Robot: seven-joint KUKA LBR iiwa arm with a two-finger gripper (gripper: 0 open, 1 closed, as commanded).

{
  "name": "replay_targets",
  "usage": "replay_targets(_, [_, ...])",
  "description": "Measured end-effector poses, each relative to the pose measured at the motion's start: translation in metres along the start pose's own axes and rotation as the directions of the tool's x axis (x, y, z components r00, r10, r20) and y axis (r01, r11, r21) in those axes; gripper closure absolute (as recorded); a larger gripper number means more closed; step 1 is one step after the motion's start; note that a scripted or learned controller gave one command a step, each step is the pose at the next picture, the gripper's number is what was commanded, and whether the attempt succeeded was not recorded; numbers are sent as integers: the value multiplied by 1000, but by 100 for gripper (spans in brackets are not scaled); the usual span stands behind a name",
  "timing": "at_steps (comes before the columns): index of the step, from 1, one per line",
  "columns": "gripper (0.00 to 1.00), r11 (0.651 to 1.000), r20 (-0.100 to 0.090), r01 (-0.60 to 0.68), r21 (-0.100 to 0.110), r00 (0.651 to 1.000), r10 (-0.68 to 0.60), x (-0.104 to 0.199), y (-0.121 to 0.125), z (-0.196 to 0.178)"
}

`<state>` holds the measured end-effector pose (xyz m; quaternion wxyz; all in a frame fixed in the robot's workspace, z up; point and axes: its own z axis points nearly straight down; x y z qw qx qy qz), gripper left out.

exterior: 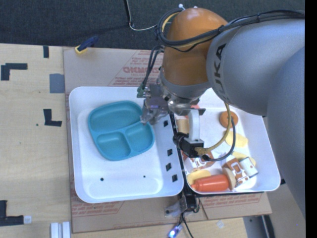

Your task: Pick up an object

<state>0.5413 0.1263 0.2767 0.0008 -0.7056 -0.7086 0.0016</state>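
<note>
While the KUKA arm (247,58) leans in from the right, a blue three-compartment plate (120,130) lies tilted in the upper half of the left bin (84,182), its right edge near the wall shared by the two bins. Just above that edge hangs the gripper (148,114), low over the plate's right rim; whether it touches the rim cannot be told, and nothing is seen between its fingers, whose spread is too dark and small to read. Farther right, the right bin (265,148) holds a cluster of toy food: an orange round piece (228,118) near the arm, a pale yellow piece (239,142), a small white-and-orange box (240,169), and a red-orange sausage-shaped piece (212,183) at the near wall. The step in hand appears to be the approach to a grasp on the plate's rim. The next move would call for a firm pinch on that thin, upturned edge, then a straight lift.
</note>
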Motion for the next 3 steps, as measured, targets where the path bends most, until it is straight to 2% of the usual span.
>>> replay_targets(1, [100,1000,-4,-2,-11,1000,2,-18,-49,-107])
replay_targets(2, [100,1000,2,-7,7,1000,7,-45,-60,-12])
replay_targets(3, [100,1000,-2,-6,-14,1000,6,-87,-58,-137])
